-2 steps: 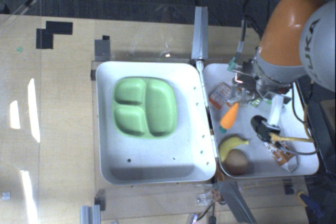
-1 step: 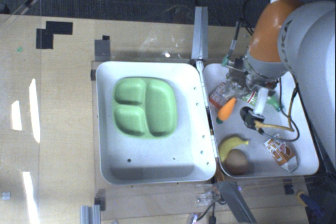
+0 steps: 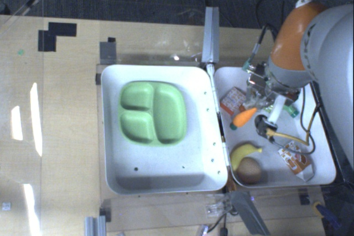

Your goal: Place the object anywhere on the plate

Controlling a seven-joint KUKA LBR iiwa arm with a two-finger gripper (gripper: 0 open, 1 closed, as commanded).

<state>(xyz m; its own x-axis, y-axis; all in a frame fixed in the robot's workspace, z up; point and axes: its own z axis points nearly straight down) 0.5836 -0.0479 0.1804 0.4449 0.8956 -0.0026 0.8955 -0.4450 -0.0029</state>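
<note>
A green plate (image 3: pixel 153 112) with three compartments lies in the left bin (image 3: pixel 112 141), and nothing rests on it. An orange carrot (image 3: pixel 244 117) with a green tip lies in the right bin (image 3: pixel 322 169), near that bin's left wall. My gripper (image 3: pixel 259 101) hangs low over the right bin, just up and right of the carrot's thick end. The wrist and cabling hide its tips, and I cannot tell whether it touches the carrot.
The right bin also holds a red and white packet (image 3: pixel 233 99) beside the carrot, a yellow banana (image 3: pixel 243 152), a brown kiwi (image 3: pixel 250 170) and another printed packet (image 3: pixel 295 159). A metal divider (image 3: pixel 211 36) stands between the bins at the back.
</note>
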